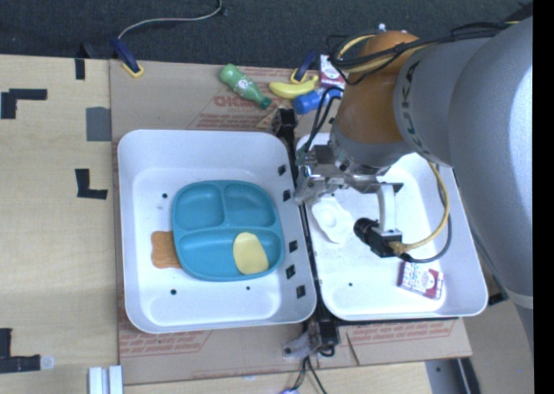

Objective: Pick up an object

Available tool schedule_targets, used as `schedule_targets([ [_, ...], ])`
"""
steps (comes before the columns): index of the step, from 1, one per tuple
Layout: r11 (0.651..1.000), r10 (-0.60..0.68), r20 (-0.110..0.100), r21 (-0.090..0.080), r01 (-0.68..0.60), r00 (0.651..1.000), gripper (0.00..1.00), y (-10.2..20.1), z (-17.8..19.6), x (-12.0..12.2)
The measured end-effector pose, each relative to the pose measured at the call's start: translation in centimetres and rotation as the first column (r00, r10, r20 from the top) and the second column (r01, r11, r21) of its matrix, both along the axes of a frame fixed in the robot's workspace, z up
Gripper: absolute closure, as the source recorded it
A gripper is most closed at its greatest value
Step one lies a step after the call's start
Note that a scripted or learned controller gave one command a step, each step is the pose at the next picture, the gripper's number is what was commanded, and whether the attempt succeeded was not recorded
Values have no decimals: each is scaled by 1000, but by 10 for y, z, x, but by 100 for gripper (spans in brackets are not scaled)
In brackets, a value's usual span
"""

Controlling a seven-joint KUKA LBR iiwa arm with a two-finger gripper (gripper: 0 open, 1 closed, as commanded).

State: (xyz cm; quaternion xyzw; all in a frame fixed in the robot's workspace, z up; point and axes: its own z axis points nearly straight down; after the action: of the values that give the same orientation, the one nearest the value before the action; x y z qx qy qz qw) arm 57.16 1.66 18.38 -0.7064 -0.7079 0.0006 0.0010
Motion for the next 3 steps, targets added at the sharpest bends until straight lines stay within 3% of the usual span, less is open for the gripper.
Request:
schedule_targets([
  [1,1000,-1,0,0,1,1000,0,0,0,0],
  [2,1000,-1,-1,0,1,1000,0,30,6,-74],
  [3,1000,1,-1,0,-1,1000,0,131,-50,-7],
])
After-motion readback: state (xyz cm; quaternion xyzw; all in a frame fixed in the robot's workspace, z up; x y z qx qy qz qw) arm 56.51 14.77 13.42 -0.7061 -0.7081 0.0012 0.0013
